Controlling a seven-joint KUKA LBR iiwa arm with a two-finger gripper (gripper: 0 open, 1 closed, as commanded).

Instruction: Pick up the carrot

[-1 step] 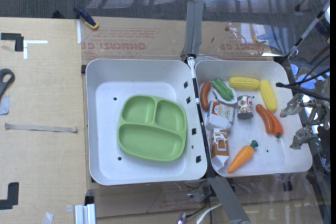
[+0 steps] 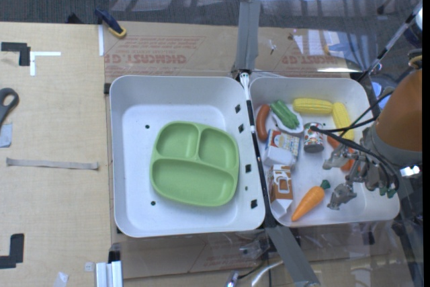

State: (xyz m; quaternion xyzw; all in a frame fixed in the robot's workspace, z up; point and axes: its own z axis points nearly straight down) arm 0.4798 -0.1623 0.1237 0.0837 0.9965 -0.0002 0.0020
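camera view: the task looks barely begun. the small orange tapered plastic carrot with a green stub top [image 2: 308,203] lies flat on the floor of the right white shallow bin [image 2: 321,82], near that bin's front wall, its point aimed at the front corner. nothing holds it.

the metal two-finger gripper [image 2: 339,178] hangs just to the carrot's right, over the same bin floor, its fingers [image 2: 341,195] spread apart with only bare floor between them. what is left, by my reading: shift over the carrot, close on it, lift.

the carrot looks smooth, hard and conical, so it may roll or slip from a pinch near its thin end. behind the carrot lie glossy printed cartons [image 2: 281,183], a red sausage-shaped toy [image 2: 261,121], a green ridged toy vegetable [image 2: 285,115] and two yellow knobbly corn cobs [image 2: 313,105]. far to the carrot's left, in the left white shallow bin [image 2: 121,144], sits a matte pale green three-part divided plate [image 2: 195,163].
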